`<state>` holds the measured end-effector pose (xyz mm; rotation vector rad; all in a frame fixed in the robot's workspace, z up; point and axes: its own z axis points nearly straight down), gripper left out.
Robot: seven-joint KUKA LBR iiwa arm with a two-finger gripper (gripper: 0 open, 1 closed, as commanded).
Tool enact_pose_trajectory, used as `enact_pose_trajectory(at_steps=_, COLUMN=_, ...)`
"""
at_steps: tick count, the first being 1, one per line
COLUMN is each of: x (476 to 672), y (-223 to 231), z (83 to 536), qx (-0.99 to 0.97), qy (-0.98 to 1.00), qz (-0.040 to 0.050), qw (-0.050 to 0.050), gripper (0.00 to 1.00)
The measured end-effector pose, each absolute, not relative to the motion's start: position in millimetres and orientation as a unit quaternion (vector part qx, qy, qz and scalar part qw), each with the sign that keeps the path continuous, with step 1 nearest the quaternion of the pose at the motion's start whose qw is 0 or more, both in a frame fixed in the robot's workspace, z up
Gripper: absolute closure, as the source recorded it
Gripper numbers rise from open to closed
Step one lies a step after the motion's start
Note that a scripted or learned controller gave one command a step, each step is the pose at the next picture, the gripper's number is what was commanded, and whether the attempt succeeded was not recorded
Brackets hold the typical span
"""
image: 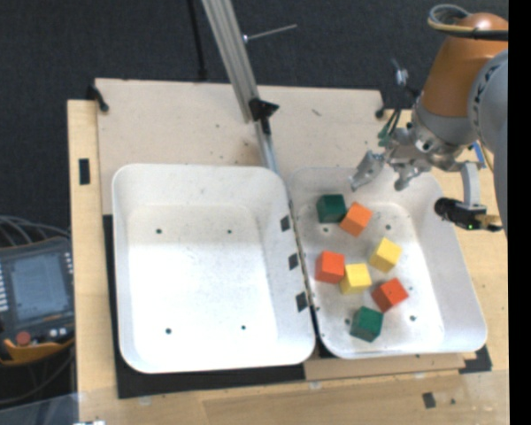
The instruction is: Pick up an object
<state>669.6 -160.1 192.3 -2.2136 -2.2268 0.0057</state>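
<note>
bins (124,237): 2 | green blocks (331,208): 2 | orange blocks (357,219): 3 | yellow blocks (387,254): 2

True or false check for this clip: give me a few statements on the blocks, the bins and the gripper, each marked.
1. All the blocks lie in the right bin. True.
2. The gripper holds a block. False: nothing sits between its fingers; it is above the bin's far edge.
3. There are two green blocks. True.
4. The yellow blocks are stacked. False: they lie apart, side by side.
</note>
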Motion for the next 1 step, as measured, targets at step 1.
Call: enact_pose_trajectory(at_steps=1, x=670.0, y=-156.4, z=149.7, qx=-0.705, qy=-0.710, qz=0.0016, qw=0.000, gripper=0.00)
